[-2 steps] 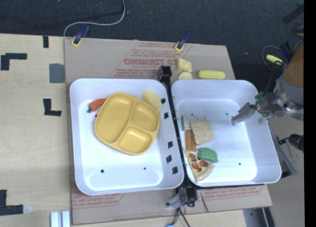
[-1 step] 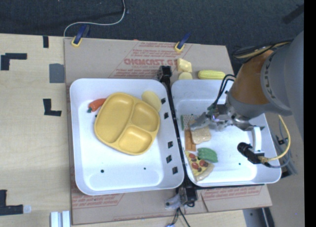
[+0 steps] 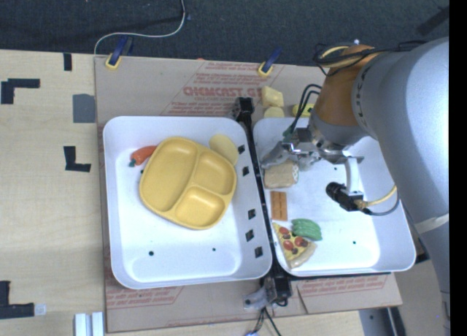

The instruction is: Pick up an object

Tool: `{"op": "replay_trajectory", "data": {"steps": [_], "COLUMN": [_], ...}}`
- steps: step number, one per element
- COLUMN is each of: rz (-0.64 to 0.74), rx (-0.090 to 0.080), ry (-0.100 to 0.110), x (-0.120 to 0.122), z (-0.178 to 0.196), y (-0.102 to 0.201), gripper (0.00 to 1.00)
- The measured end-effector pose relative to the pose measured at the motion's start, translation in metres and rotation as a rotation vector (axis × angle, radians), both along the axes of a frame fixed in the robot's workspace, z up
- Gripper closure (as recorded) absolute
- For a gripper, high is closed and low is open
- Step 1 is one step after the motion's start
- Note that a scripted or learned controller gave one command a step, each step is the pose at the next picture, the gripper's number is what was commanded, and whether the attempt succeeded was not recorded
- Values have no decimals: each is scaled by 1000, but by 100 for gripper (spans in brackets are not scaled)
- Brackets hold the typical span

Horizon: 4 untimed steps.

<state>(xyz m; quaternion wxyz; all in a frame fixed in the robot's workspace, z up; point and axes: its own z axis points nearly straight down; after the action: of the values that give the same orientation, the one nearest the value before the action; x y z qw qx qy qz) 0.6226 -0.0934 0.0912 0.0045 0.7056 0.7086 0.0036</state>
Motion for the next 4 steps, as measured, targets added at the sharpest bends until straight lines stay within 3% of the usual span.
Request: {"op": "replay_trajectory", "data": {"steps": [1,2,3,4], "rz": [0,-3,-4,-3], "rx": [1,-1,0,1], "ry": [5,12,11,9], "x": [32,-1,-54,-57], "z": [-5,-6,-6,-5], "y": [-6,-5,0,-19], "gripper": [0,0,0,0]}}
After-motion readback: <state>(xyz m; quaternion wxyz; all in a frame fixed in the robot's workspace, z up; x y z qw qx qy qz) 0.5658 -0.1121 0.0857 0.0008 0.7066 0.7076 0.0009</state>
